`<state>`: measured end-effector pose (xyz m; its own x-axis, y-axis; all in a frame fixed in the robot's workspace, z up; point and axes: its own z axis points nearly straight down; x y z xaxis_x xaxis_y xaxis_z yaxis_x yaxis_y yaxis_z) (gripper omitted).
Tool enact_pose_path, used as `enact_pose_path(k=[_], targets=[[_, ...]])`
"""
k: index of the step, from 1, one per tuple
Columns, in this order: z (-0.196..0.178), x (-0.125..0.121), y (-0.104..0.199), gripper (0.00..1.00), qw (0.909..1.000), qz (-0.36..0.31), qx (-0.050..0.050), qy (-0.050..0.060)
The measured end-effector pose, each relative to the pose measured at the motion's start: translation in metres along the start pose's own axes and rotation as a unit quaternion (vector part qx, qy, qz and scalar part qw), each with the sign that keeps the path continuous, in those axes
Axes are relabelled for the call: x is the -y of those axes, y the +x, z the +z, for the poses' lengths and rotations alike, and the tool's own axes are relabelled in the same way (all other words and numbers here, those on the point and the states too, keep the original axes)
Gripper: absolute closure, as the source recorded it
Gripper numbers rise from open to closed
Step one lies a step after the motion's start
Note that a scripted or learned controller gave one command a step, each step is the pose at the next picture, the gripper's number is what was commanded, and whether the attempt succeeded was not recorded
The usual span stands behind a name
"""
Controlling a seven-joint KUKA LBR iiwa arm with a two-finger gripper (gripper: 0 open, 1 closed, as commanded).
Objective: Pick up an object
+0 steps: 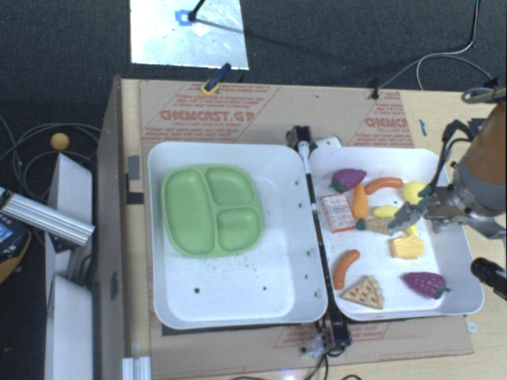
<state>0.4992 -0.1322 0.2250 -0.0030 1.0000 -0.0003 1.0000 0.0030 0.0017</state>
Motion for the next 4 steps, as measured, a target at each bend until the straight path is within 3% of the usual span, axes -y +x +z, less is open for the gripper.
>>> enact_pose_path(k=[1, 2, 3, 4], targets=[[0.059, -0.095, 0.011, 0.00, 1.0000, 0.000, 0.000, 0.001], [0.136, -0.115, 0.046, 0.00, 1.0000, 0.000, 0.000, -0.003], [0.135, -0.147, 0.044, 0.00, 1.0000, -0.001, 0.000, -0.004], [0.124, -0.146, 0.045, 1.00, 1.0000, -0.002, -0.002, 0.000]])
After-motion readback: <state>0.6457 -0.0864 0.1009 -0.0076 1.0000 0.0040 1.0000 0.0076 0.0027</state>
